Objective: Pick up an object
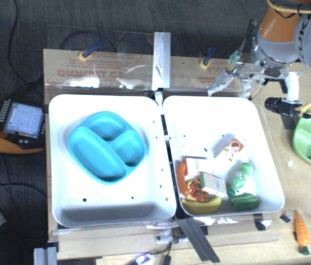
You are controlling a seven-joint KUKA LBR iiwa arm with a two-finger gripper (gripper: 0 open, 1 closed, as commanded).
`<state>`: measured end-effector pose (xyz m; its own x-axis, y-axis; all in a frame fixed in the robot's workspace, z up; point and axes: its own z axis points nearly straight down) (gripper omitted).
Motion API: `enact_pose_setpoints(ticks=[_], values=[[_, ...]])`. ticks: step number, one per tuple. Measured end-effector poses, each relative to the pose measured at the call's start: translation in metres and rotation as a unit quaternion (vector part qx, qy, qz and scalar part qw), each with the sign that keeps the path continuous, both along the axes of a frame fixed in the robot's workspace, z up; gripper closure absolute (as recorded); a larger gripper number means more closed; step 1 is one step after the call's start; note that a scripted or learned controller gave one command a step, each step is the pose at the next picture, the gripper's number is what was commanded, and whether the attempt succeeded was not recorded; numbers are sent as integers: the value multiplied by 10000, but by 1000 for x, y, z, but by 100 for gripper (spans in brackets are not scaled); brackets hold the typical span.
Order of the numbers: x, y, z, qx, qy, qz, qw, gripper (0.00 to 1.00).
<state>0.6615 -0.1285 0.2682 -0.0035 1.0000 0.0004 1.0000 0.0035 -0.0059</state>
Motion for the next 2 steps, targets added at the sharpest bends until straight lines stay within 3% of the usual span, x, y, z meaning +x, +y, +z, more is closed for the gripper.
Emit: enact_pose_setpoints(ticks=[1, 2], values=[[-44, -55, -144, 0, 7, 265, 9996, 0], [-71, -80, -174, 25, -18, 478, 9989, 0]])
